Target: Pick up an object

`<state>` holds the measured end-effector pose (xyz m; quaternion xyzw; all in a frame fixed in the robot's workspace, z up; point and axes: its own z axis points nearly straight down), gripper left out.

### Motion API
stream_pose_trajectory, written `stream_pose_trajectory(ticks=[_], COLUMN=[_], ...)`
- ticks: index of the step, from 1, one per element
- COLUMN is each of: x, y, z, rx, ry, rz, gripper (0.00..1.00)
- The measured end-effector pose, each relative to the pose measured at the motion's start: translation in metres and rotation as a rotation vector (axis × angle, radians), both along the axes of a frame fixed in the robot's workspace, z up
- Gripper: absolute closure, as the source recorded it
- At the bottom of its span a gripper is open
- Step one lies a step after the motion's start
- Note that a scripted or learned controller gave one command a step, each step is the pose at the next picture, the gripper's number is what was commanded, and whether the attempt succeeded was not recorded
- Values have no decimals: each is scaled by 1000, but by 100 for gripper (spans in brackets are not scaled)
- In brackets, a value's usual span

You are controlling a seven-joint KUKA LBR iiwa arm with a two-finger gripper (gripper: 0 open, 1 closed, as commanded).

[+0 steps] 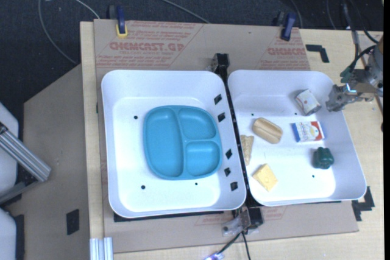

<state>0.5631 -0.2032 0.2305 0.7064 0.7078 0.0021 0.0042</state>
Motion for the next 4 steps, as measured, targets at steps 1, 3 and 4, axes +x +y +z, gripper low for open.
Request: stream_pose_trajectory(ticks=[1, 3, 4], x=[-7, -12, -21], y=[-7, 92, 151], z=[54, 55, 40], rx=[0, 6, 7], ry=[1, 11, 13], rz=[-1, 4, 5], gripper=[100, 100, 100])
